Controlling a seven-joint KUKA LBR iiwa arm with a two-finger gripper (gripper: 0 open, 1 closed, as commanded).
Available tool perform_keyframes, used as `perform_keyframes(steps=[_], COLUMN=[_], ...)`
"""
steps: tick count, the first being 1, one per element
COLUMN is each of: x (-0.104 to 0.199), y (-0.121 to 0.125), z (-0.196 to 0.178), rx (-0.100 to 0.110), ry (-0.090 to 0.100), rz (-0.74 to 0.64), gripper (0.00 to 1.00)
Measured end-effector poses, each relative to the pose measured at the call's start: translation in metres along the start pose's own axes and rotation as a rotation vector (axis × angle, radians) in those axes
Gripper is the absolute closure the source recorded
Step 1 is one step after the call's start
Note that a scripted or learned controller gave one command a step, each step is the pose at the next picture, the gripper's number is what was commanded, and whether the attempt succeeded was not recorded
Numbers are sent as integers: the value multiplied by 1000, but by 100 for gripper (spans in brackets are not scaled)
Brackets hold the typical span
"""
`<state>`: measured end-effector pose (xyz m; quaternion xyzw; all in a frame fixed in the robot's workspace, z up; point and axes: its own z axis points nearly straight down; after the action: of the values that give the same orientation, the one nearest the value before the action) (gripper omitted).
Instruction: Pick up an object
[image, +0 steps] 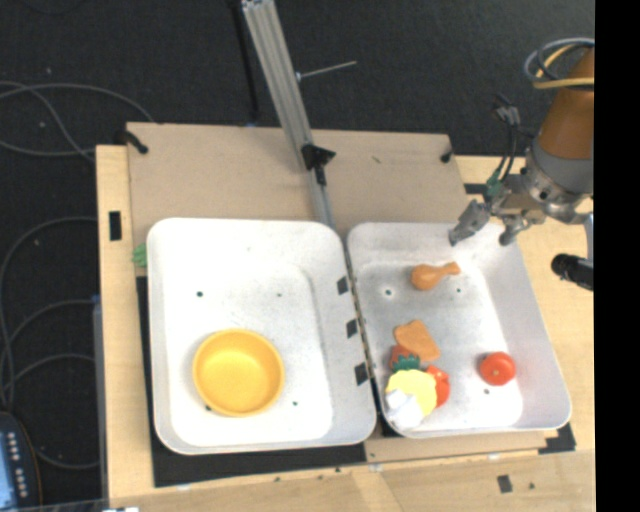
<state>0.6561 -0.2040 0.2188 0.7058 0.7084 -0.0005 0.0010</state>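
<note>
Your end effector (487, 228) hangs over the right bin's (530, 330) far rim, at about 1 o'clock from that bin's centre. Its two fingers (465, 226) stand apart, spread fairly wide, with nothing between them.

Nearest item: the orange drumstick (433, 275), lying flat near the bin's far end, at 7 o'clock from the end effector and apart from it.

Further toward you, a tan piece (416, 340) sits mid-bin. Just below it a cluster: a yellow item (411, 387) touching red and green bits and a white scrap at the near left corner. A red tomato (497, 369) lies alone at 3 o'clock from the cluster.

Left bin (250, 260): a yellow bowl (238, 372), upright, at 7 o'clock.

Both bins sit on the desk (220, 170).
</note>
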Motion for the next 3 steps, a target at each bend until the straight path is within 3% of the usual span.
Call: perform_keyframes(steps=[1, 3], x=[0, -14], y=[0, 5], z=[0, 103], rx=[1, 2], ry=[-1, -2], rz=[-1, 4], gripper=[0, 0])
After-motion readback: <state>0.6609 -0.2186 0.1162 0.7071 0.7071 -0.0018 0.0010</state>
